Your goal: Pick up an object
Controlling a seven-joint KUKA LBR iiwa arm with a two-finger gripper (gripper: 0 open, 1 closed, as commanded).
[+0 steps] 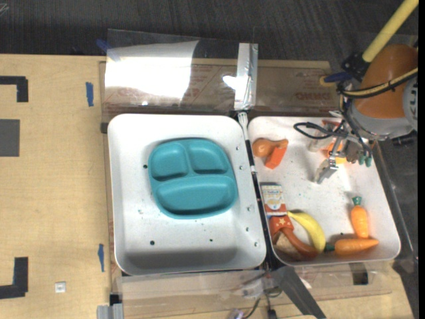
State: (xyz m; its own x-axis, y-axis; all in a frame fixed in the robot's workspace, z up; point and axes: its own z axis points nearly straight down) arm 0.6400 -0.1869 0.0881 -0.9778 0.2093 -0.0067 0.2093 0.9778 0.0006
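My gripper (pixel 327 172) hangs over bare floor in the upper middle of the right bin (pixel 388 198), nothing between the jaws; can't tell how wide they're set. Targets sit lower in frame: banana (pixel 311 227) w/ a carrot (pixel 356 245) beside it at bottom, 2nd carrot (pixel 359 220) above. I'd go for that one, it lies apart. Center over it, jaws across its narrow width, drop straight.
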